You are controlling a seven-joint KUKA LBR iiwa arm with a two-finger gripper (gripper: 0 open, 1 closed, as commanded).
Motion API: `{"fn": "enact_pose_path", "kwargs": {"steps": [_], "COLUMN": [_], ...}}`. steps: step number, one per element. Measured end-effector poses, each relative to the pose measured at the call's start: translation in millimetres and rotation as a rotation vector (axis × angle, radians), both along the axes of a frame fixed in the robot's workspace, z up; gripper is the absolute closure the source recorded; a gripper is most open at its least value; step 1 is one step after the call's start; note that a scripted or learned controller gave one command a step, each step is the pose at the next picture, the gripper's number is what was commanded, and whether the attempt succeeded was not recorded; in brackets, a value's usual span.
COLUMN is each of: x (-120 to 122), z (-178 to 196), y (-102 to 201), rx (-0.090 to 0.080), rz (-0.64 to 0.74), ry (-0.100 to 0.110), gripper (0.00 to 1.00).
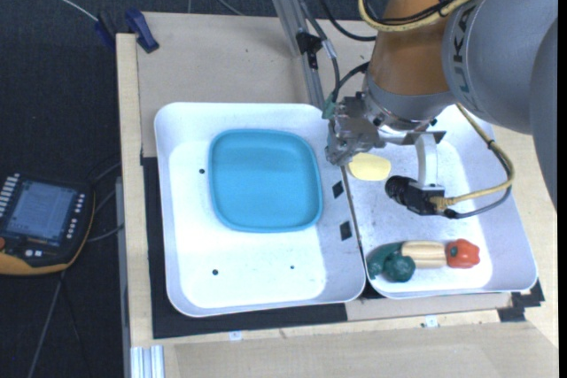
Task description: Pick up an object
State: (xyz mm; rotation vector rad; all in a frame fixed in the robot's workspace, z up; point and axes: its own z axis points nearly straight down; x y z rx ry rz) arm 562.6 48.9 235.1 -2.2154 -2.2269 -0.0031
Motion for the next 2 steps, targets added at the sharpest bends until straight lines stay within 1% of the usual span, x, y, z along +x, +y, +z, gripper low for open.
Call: {"fn": "enact_pose_path", "kwargs": {"steps": [1,2], "x": [-9.3,-9.0], "z": [0.9,0.9], "y": [42.8,40.5], "rx": [0.0,-0.001], "rz": [-0.001,-0.005], "ry": [0.001,0.001], "gripper": [1.0,0.0]}}
